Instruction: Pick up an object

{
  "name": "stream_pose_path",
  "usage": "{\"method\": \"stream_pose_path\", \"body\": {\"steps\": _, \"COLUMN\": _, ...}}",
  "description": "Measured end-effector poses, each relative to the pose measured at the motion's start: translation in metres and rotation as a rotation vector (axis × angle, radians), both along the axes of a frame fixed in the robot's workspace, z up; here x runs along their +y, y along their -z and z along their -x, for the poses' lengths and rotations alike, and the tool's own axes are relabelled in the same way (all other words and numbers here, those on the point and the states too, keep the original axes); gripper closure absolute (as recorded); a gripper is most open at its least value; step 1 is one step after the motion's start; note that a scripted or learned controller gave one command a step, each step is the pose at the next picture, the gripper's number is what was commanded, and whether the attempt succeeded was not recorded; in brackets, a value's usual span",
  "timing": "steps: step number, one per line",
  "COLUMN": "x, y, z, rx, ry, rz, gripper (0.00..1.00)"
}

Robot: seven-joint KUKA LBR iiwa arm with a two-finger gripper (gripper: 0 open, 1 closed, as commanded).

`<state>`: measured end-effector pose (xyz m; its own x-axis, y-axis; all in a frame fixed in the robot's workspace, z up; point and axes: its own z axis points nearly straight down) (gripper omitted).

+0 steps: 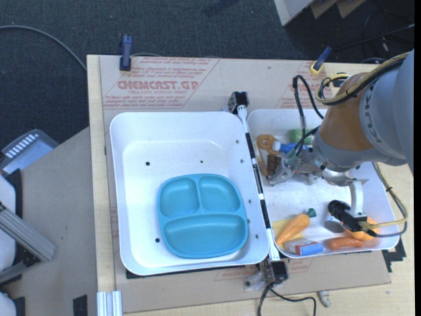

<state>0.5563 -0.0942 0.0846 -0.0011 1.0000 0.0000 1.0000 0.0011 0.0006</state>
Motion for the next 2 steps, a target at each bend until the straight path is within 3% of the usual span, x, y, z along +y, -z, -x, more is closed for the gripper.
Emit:
{"method": "stream_pose_path", "body": {"steps": 1, "x": -0.009, "y": 0.0, "z": -0.058, "rx": 0.0, "ry": 0.0, "rz": 0.001, "gripper": 0.0}}
{"method": "stream_pose_path", "body": {"steps": 2, "x": -0.004, "y": 0.005, "z": -0.102, "rx": 0.04, "ry": 0.007, "rz": -0.005, "gripper": 0.0}}
